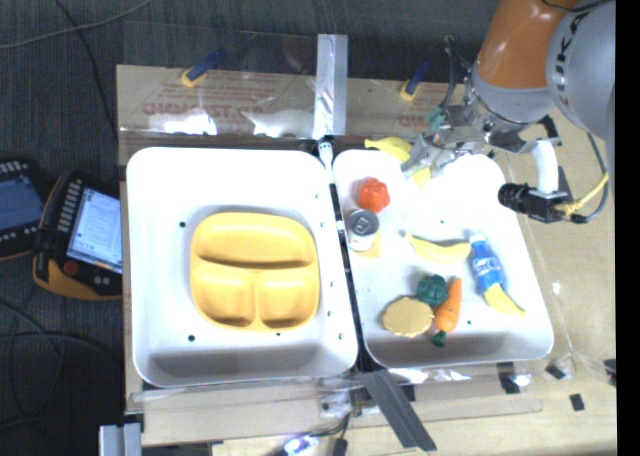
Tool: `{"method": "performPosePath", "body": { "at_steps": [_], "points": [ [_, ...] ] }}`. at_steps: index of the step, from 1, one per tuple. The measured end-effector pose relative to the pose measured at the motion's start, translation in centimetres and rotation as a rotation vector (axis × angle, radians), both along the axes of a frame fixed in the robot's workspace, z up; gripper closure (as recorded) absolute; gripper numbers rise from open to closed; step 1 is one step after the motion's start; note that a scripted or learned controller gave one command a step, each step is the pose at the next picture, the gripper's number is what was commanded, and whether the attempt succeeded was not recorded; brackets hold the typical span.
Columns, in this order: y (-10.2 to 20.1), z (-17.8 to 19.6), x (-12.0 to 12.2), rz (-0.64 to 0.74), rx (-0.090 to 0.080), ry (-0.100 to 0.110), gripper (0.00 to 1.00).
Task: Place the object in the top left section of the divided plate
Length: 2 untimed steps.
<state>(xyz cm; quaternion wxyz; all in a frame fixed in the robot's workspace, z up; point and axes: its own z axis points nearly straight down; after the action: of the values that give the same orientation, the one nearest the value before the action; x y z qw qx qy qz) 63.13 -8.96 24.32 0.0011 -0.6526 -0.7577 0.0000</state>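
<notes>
The yellow divided plate [205, 244] lies in the middle of the left bin [160, 184], with one long section at the far side and two smaller ones at the near side. My gripper [428, 152] hangs over the far edge of the right bin [520, 234], just above a yellow piece [395, 149] that it partly hides. A red tomato [372, 192] and a small can [361, 227] lie just left of and below the gripper. Whether anything is held cannot be made out.
The right bin also holds a pale banana slice [440, 247], a blue bottle [485, 266], a carrot [448, 306], a green broccoli piece [432, 290] and a round tan cookie [405, 317]. A handheld controller [80, 234] lies left of the bench.
</notes>
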Motion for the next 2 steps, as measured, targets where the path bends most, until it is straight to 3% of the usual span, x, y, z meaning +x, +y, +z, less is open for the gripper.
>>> {"method": "performPosePath", "body": {
  "at_steps": [1,2],
  "points": [
    [0.5,-6.1,-9.0,-0.226,-0.001,0.004,1.0],
    [7.7,-6.1,-11.2,-0.199,-0.002,0.004,1.0]
  ]
}}
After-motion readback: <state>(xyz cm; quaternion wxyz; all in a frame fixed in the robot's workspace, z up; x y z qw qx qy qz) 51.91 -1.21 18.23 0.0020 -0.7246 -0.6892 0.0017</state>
